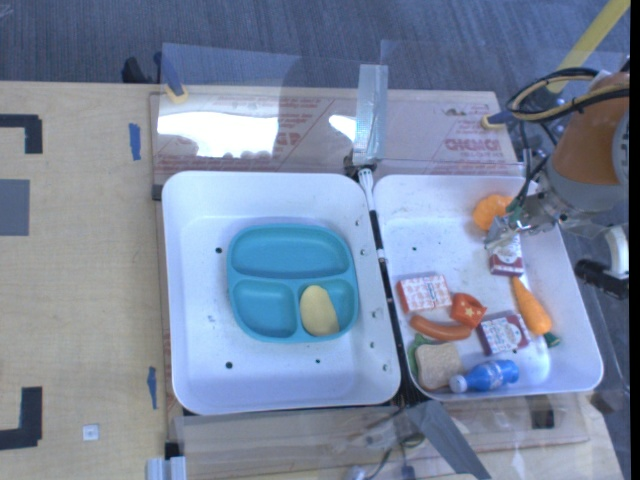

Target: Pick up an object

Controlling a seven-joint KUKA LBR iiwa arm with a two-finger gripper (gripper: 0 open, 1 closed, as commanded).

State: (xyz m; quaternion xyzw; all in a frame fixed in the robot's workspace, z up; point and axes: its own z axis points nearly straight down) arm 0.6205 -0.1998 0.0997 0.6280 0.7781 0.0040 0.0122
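While the gripper (pixel 510 225) hangs over the right bin (pixel 580 368), we find the red packet (pixel 507 259) directly beneath; finger state indeterminable.

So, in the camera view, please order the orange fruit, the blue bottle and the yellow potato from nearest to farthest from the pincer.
From the pincer:
1. Orange fruit, right bin, just beside it.
2. Blue bottle, right bin's near edge.
3. Yellow potato, on the teal tray in the left bin.

Blue-grey carpet floor (pixel 300 8) ran along the top, and the light wooden bench (pixel 80 268) had black tape marks (pixel 25 133) near its left edge.
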